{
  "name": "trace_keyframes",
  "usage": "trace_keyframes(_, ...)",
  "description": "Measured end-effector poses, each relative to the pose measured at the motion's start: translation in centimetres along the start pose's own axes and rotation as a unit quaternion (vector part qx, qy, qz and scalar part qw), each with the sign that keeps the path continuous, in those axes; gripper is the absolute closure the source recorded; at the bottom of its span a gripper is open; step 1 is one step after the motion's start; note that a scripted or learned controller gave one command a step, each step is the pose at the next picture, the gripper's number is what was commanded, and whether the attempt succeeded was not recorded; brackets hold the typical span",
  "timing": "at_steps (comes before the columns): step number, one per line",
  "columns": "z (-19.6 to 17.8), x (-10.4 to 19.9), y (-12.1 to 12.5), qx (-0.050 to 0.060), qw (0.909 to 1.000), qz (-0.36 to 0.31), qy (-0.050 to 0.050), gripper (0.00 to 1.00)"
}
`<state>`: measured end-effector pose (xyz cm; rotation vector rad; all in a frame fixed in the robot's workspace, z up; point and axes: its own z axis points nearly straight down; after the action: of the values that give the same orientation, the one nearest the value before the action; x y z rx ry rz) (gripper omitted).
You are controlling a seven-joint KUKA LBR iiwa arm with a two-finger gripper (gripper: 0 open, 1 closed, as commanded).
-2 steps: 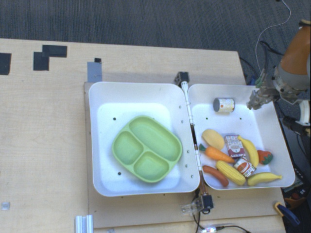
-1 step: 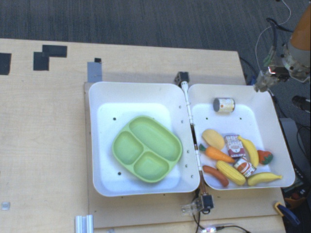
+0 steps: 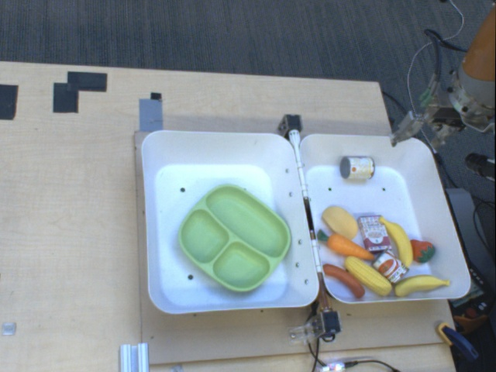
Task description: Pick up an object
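The claw (image 3: 425, 126) hung at the far right corner of the right bin (image 3: 434, 178), just over its rim, with the arm's orange band (image 3: 480, 53) above it at the frame's edge. Whether the claw was open or closed could not be told; nothing showed between its tips.

Closest to the claw, a little down and to the left, a small can (image 3: 357, 167) lay on its side on the bin floor, apart from everything else. Farther down from the claw sat a heap of toy food: a yellow potato (image 3: 339, 221), a carrot (image 3: 349, 246), a sausage (image 3: 344, 279), a corn cob (image 3: 368, 275), two bananas (image 3: 400, 240) and a small red packet (image 3: 373, 233), all touching or overlapping.

Well to the claw's left, across the divider, the left bin (image 3: 167, 208) held a green divided plate (image 3: 235, 237).
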<state>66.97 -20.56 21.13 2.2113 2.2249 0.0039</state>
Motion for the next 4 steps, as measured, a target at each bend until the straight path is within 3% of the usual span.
trace_keyframes(1, 10.2, 0.0, 0.0, -0.001, 1.0000, 0.000, 0.000, 0.00)
trace_keyframes(2, 12.5, 0.3, -7.3, 0.001, 1.0000, 0.000, 0.003, 0.00)
trace_keyframes(3, 11.2, 0.1, -7.1, -0.003, 1.0000, 0.000, 0.000, 1.00)
trace_keyframes(4, 5.8, 0.0, -5.2, 0.000, 1.0000, 0.001, 0.000, 1.00)
